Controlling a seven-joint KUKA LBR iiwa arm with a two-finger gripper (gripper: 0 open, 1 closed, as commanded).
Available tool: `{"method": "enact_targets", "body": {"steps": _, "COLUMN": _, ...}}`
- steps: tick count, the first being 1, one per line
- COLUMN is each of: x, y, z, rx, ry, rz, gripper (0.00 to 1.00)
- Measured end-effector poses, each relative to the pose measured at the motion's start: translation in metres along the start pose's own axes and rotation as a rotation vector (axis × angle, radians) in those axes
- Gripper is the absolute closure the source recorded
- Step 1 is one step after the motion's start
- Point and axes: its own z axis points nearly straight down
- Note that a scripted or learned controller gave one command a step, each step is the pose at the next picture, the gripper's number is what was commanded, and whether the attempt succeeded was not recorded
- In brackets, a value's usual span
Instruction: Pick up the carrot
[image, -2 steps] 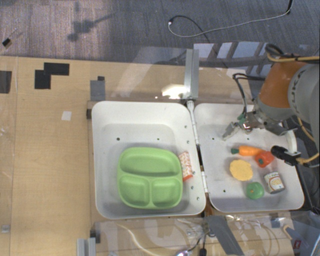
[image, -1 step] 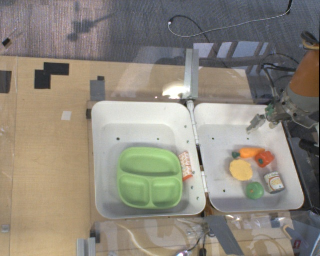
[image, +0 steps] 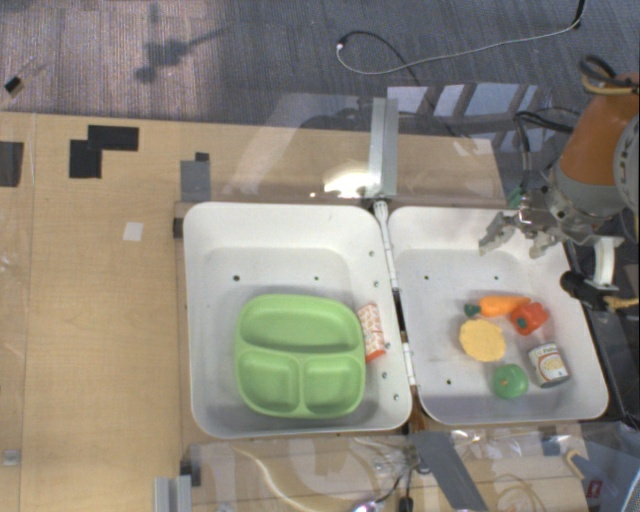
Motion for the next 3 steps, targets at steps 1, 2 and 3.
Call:
{"method": "enact_targets", "body": {"steps": 1, "x": 0.016, "y": -0.055, "z": 0.006, "rx": 0.002, "ry": 0.001, "rz": -0.085, "gripper": 0.00}}
{"method": "enact_targets", "body": {"steps": 2, "x": -0.023, "y": -0.075, "z": 0.059, "rx": -0.006, "ry": -0.001, "rz": -0.136, "gripper": 0.00}}
{"method": "enact_targets", "body": {"steps": 3, "x": -0.021, "y": -0.072, "z": 0.046, "rx": -0.013, "ry": 0.000, "rz": -0.138, "gripper": 1.00}}
